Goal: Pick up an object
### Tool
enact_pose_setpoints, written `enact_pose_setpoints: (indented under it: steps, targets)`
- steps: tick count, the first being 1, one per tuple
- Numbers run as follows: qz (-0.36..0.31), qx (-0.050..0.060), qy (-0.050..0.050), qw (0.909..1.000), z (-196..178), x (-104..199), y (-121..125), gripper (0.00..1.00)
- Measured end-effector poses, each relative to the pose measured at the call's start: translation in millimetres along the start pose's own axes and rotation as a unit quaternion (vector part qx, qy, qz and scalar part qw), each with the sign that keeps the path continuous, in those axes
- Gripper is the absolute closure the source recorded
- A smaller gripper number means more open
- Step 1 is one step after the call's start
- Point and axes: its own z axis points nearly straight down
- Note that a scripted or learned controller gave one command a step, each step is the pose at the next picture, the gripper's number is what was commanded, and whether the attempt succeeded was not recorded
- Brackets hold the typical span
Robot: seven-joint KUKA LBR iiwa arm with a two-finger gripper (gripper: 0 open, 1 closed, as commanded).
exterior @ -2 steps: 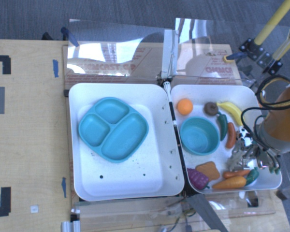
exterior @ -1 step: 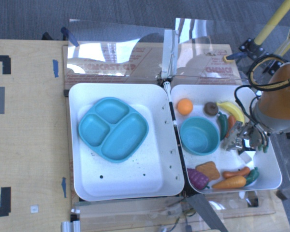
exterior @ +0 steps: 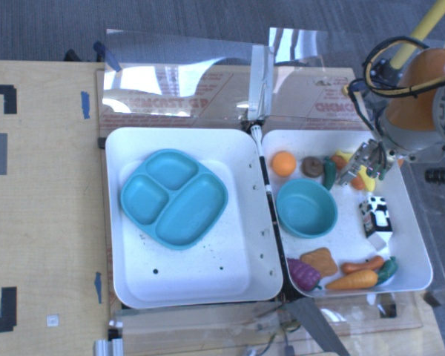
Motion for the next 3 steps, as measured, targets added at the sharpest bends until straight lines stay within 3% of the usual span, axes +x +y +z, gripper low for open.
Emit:
enact_pose_setpoints:
  steps: [1, 2, 3]
  targets:
    - [0.249, 0.002, 0.002, 0.9685, -106, 72, -38, 1.00]
    - [0.187, 0.000, 0.000, 0.9823, -3, 77, -51, 1.00]
    - [0.182, -0.003, 0.006, 0.9832, -3, 81, -43, 0.00]
